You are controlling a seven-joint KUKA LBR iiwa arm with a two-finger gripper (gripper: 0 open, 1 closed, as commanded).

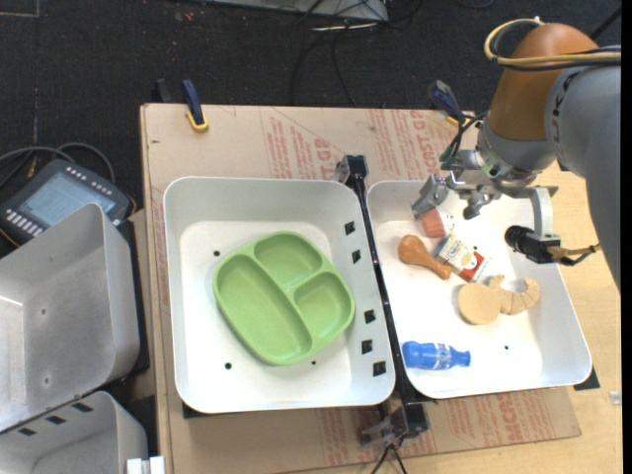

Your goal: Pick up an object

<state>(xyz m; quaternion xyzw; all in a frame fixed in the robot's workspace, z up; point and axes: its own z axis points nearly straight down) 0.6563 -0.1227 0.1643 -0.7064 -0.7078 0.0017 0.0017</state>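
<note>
Over the right bin (563,349), tool (449,197) above a small reddish block (433,223), finger state unclear, green divided plate (283,296) in left bin (188,294).

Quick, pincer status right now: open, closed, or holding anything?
Pincer: above the right bin's far end, by a small reddish object; open or shut cannot be told.

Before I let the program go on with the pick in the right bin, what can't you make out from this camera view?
- Jaws of the gripper: open or shut, too small and cluttered to tell.
- Reddish block: touching the gripper or just below it, unclear from this slant.
- Small packet: label too small to read.
- Arm: cut off by the right edge.
</note>
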